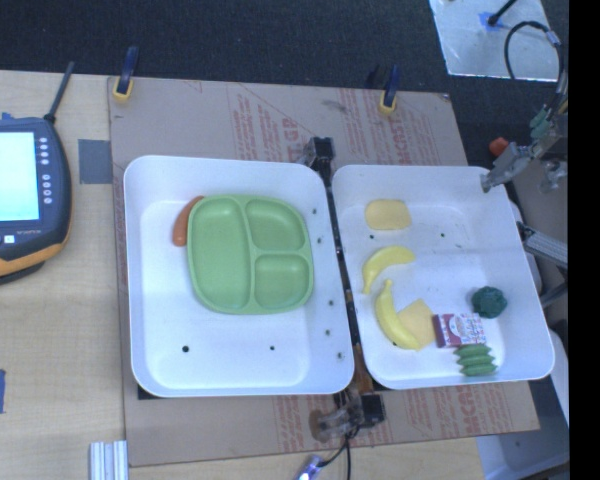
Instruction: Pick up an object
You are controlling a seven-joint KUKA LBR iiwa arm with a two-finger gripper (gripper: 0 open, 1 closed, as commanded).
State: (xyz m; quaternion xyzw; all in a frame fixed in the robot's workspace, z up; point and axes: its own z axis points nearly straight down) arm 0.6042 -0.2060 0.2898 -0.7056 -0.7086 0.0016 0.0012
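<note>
White plastic makes up both bins, sitting side by side on a brown cardboard sheet (230, 428) on the surface.

The right bin (525, 268) holds seven loose things. Nearest me is a ridged green piece (477, 360) against the front wall, with a red-and-white packet (460, 328) touching it just behind. Left of the packet lies a yellow wedge (420, 318), and a banana (386, 318) curves along its left side. A dark green broccoli head (490, 301) sits a little farther back by the right wall. A second banana (388, 263) lies mid-bin, and a pale yellow block (387, 214) rests farthest back. That makes two bananas and one of each other thing.

The left bin (230, 368) holds two things: one green plate (250, 256) with three compartments, and one orange-red sausage (181, 226) showing at the plate's left edge, partly hidden beneath it.

Farther still, the tool (502, 171) hangs over the right bin's far right corner, apart from every object. I cannot tell how far open it is, and nothing shows in its grasp.
</note>
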